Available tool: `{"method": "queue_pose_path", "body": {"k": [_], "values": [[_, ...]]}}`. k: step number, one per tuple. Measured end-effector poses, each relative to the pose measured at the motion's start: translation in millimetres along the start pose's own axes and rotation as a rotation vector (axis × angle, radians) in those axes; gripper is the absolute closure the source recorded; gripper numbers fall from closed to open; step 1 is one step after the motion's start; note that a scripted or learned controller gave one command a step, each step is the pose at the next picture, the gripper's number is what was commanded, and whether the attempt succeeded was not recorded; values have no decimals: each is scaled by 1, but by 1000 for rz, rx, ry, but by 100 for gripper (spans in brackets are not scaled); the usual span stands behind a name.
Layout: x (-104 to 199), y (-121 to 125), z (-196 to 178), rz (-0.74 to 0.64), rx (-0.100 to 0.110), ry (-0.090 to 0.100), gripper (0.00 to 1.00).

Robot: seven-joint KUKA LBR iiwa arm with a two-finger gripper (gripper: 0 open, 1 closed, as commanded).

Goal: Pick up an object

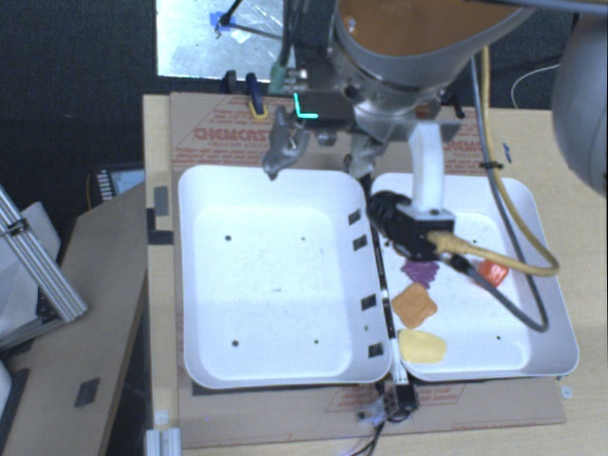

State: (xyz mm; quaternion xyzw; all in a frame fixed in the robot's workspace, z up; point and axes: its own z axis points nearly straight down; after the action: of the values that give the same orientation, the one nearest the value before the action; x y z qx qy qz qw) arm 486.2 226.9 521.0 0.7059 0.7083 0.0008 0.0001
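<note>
My gripper (320,158) hangs over the back rim of the left bin (204,183), near the divide between the two bins. It stands open, with one finger (281,150) on the left and the other at the right, and nothing between them. The right bin (546,283) holds a purple piece (421,272), a tan-orange piece (414,305), a yellow piece (423,347) and a red-orange piece (494,274). All of them lie in front of the gripper and to its right, apart from it.
The arm's big grey and orange body fills the top right. A white bracket (427,174) and a black connector (408,226) with a yellow cable (503,264) hang over the right bin's back left part. Cardboard (218,126) lies under the bins.
</note>
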Motion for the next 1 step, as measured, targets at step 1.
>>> {"method": "queue_pose_path", "body": {"k": [1], "values": [[0,0,-11,-2,-2,2,100]]}}
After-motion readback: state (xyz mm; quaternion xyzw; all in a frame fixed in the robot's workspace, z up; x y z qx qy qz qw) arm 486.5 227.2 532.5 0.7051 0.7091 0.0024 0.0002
